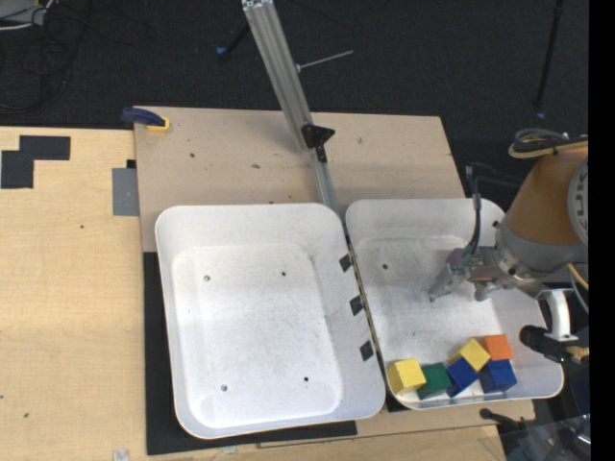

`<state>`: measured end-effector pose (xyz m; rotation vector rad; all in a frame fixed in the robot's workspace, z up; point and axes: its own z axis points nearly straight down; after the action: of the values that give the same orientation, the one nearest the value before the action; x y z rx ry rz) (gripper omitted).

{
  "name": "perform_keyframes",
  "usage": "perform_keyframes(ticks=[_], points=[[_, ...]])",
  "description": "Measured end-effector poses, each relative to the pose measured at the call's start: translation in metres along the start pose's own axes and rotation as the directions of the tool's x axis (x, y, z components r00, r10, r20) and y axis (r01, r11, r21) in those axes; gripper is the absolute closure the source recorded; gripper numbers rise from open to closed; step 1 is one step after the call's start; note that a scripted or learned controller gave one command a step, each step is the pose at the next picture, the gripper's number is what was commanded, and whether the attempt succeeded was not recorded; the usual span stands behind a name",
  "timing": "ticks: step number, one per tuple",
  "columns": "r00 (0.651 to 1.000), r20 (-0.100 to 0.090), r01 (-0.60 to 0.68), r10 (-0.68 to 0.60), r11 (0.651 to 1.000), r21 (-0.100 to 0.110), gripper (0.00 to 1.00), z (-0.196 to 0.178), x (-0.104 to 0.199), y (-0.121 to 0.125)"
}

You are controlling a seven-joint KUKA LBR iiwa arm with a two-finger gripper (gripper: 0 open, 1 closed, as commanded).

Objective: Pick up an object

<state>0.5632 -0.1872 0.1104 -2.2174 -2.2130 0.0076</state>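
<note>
The gripper [459,281] hangs over the right bin [423,229] with its fingers apart and nothing between them; the coloured blocks [461,365] lie clustered near the bin's front edge, well below the jaws.

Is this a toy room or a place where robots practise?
Probably a robot lab. A grey arm with an orange band reaches over two shallow white bins, coloured toy blocks lie in the right one, and a slanted metal rail stands on a plain wooden bench.
</note>
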Motion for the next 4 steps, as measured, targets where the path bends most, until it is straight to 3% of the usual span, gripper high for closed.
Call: perform_keyframes(ticks=[1,3,4], points=[[1.0,0.002,-0.007,0.007,1.0,-0.005,1.0,-0.014,-0.002,0.001],[1.0,0.004,0.005,-0.005,1.0,-0.012,1.0,-0.115,-0.011,-0.005],[1.0,0.0,0.008,-0.008,1.0,-0.009,1.0,-0.122,0.045,0.001]])
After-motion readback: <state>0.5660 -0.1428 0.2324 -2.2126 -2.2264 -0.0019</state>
